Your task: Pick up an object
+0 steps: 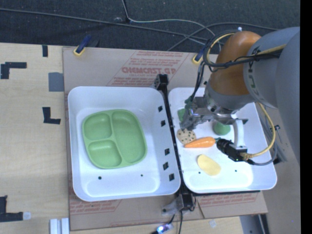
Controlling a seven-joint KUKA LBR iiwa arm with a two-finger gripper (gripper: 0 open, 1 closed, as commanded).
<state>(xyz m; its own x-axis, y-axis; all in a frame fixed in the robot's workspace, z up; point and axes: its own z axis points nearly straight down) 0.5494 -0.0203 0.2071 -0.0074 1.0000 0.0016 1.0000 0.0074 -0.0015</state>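
Looking down on the bench, you've got the two white bins side by side on a cardboard sheet (146, 67). The left bin (78, 130) has a light green divided plate (114, 138) sitting roughly in its middle, three compartments, lying flat.

The right bin (263, 179) is where everything's going on. The arm (253, 67), grey with that orange band, reaches in from 3 o'clock and hangs over the bin's upper half, with the gripper (191, 115) low at the bin's 10 o'clock area, near the divider between the bins. Honestly I cannot tell the state of the claw from this angle, since the wrist hardware blocks the business end.

Stuff in the right bin:
- a round cookie (185, 135) with dark chips, just at 6 o'clock of the gripper, very close to it but I can't say whether they touch
- a toy carrot (201, 142) lying flat, orange, right beside the cookie at its 4 o'clock, looks like it's touching it
- a pale yellow lump (209, 165), maybe a potato or lemon shape, near the carrot at its 6 o'clock, apart from it
- a green object (222, 128) at the carrot's 1 o'clock, partly hidden under the wrist
- another bit of green (182, 114) peeking out right by the gripper, too covered to name

A black connector with a yellow cable (234, 150) dangles off the arm just at 3 o'clock of the carrot.
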